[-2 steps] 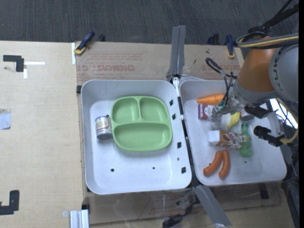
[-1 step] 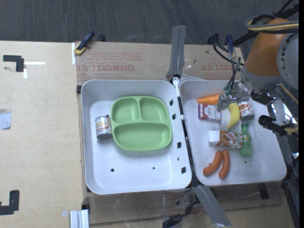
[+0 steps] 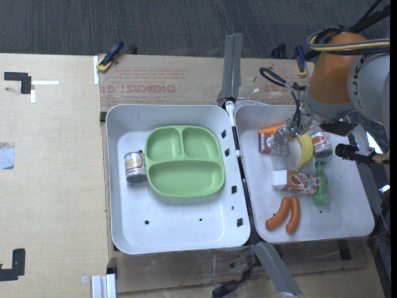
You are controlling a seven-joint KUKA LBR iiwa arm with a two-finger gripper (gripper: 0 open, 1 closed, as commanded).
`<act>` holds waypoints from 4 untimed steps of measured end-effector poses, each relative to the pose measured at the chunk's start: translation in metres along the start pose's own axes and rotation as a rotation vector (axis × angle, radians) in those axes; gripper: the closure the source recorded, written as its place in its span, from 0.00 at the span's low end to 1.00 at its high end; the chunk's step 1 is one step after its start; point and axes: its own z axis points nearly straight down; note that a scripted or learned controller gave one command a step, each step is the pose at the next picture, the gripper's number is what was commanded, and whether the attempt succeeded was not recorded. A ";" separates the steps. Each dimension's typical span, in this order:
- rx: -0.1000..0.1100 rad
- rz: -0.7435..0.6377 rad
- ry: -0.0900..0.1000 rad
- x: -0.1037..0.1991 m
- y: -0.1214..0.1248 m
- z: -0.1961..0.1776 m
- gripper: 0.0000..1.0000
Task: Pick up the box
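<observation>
Noting the box (image 3: 267, 139) lying flat in the right bin (image 3: 366, 225), toward that bin's far left corner, close to the wall shared with the left bin (image 3: 118, 228). Showing an orange top edge and a red-and-white face.

Hanging over the box's right end: gripper (image 3: 286, 133), directly above or touching it, which of the two not resolvable at this slant. Not managing to read how far open the gripper is; nothing visibly held.

Crowding the box on its right: banana (image 3: 304, 149), with a small can (image 3: 320, 143) just beyond it. Sitting nearer the bin's front edge: white block (image 3: 280, 178), snack packet (image 3: 299, 182), green bottle (image 3: 321, 190), two sausages (image 3: 285, 213).

Judging the handling: probably a light cardboard carton, stiff along its edges but denting on the broad faces if squeezed hard; printed surface likely smooth and somewhat slippery. Favouring a hold across the short width, near the middle, pinching the two long side walls. Expecting the banana to get in the way on the right side.

Checking for writing: printing on the box too small to read. Red lettering on the cardboard sheet (image 3: 161, 79) at the table's far edge appearing upside down, not legible with confidence. Labels on the can beside the green plate (image 3: 185, 161) and on the packet also not resolving.
</observation>
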 end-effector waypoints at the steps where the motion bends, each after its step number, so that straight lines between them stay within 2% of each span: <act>1: 0.000 -0.145 -0.006 -0.001 0.004 0.000 1.00; 2: 0.013 -0.151 0.020 0.008 0.004 0.002 0.00; 3: -0.003 -0.147 -0.007 0.000 0.006 -0.009 1.00; 4: -0.006 -0.015 -0.001 -0.007 -0.027 -0.001 1.00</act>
